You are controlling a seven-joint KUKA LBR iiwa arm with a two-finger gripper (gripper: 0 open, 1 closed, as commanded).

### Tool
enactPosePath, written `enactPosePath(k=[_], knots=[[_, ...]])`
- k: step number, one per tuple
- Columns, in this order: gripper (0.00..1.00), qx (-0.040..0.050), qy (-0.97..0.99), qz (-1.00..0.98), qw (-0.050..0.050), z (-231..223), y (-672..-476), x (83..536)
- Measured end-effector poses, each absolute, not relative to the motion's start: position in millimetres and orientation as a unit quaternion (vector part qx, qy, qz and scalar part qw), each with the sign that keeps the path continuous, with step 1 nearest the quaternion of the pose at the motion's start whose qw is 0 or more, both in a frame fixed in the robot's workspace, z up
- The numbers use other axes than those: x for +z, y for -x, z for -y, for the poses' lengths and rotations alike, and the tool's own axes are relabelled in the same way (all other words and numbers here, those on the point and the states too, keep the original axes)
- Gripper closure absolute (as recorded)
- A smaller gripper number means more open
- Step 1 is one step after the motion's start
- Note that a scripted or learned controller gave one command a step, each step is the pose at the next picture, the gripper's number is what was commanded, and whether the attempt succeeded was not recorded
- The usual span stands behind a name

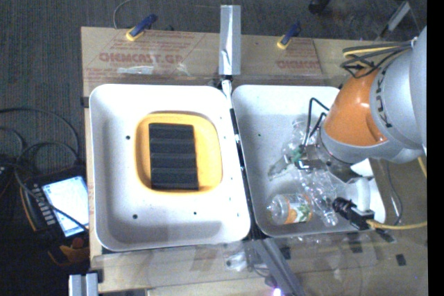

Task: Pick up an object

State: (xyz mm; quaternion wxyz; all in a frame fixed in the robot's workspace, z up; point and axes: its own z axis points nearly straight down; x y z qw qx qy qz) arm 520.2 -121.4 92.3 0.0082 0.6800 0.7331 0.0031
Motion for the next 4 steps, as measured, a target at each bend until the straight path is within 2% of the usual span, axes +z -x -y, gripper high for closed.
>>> enactPosePath(k=[1, 2, 3, 4], knots=[[0.00, -0.0017, -0.718, -0.696, 0.000, 196.5, -539.8, 157.3], [0.00, 0.0013, -0.680, -0.733, 0.000, 209.4, -585.5, 94.5], [1.00, -0.0001, -0.679, -0.734, -0.001, 208.3, -585.3, 102.8], [1.00, -0.0012, -0.698, -0.717, 0.000, 143.4, -621.7, 179.1]])
